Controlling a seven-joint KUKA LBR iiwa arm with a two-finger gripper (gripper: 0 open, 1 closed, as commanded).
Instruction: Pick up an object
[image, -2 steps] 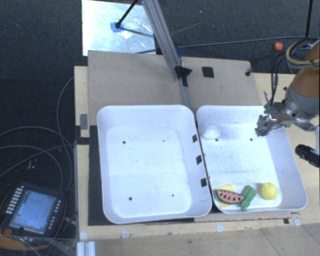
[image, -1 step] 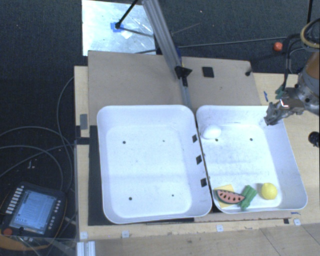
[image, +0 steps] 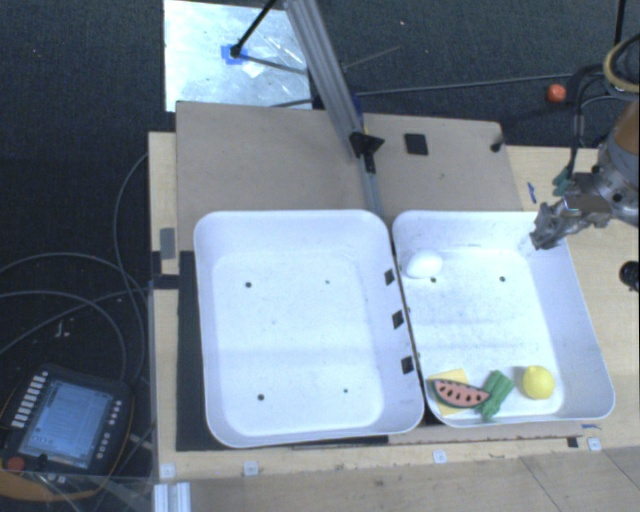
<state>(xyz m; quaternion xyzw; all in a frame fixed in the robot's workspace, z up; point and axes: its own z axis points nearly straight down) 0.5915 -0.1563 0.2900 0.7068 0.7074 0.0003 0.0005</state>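
Note:
The right bin (image: 560, 300) holds a white egg-shaped object (image: 423, 264) at its far left corner. Along its near edge lie a watermelon slice (image: 459, 393) on a yellow piece, a green vegetable (image: 496, 389) and a yellow lemon (image: 538, 381). My gripper (image: 548, 232) hangs above the right bin's far right corner, well away from all the objects. Nothing shows between its fingers.
The left bin (image: 215, 300) stands beside the right one, joined by black clips (image: 398, 319). A metal pole (image: 335, 80) slants in from the top. Cables and a teach pendant (image: 65, 415) lie on the floor at left.

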